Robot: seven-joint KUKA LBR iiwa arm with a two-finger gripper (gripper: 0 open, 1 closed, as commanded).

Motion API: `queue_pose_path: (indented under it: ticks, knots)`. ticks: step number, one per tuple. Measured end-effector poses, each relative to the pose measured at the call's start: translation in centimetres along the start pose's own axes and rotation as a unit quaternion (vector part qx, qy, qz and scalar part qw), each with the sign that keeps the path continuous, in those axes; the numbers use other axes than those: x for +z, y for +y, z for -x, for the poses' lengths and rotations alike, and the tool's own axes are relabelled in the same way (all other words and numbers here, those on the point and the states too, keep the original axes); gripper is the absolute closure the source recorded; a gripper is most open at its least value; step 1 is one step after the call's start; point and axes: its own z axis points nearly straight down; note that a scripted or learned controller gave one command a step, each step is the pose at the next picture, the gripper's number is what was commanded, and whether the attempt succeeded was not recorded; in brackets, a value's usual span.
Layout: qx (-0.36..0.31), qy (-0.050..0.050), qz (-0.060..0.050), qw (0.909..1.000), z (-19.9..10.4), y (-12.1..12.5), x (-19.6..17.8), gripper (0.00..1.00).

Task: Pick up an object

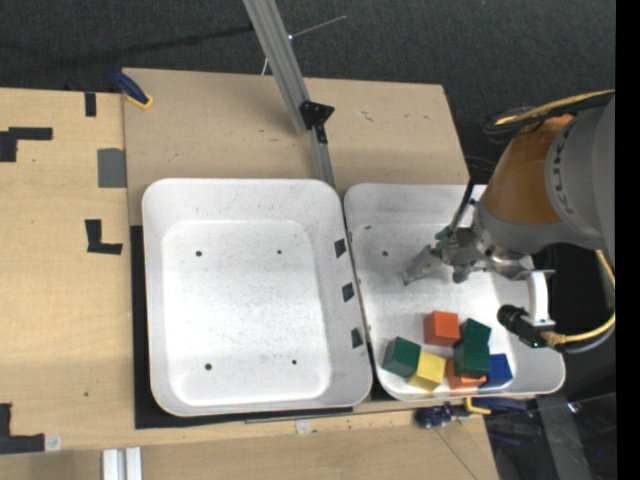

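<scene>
Matte cubes (450, 350) — orange, green, yellow, blue — are heaped at the right bin's (400, 218) five o'clock. The gripper (425, 266) is poised at twelve o'clock of them; its grip cannot be told.

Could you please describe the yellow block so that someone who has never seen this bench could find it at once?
Look in the right-hand white bin, the one the gripper reaches into, and find the cluster of coloured blocks at its near edge. The yellow block sits at the front of that cluster, between the green block and the blue block; it is the only yellow one.
</scene>
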Motion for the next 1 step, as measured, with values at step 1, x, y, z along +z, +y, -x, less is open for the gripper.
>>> queue_pose_path:
  ticks: [1]
  knots:
    - [0.0,0.0,0.002,1.0,-0.06,-0.08,2.18,0.0]
